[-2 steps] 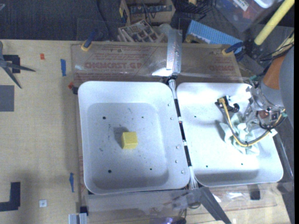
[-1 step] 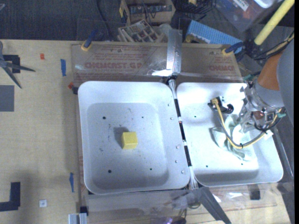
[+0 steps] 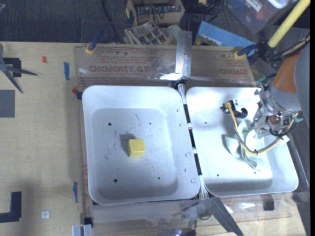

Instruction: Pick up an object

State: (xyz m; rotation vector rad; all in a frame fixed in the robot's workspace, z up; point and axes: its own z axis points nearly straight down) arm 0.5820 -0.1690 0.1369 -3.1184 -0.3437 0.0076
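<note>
A small yellow block [image 3: 137, 147] lay near the middle of the left bin [image 3: 98, 100] while the pincer [image 3: 260, 130] hung over the right bin's [image 3: 206, 100] right side, its state impossible to tell.

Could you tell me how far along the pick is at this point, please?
Nothing looks picked yet: the yellow block lies alone on the left bin's floor. The arm's pincer is low over the right bin, away from the block. Reaching, gripping and lifting all remain.
</note>
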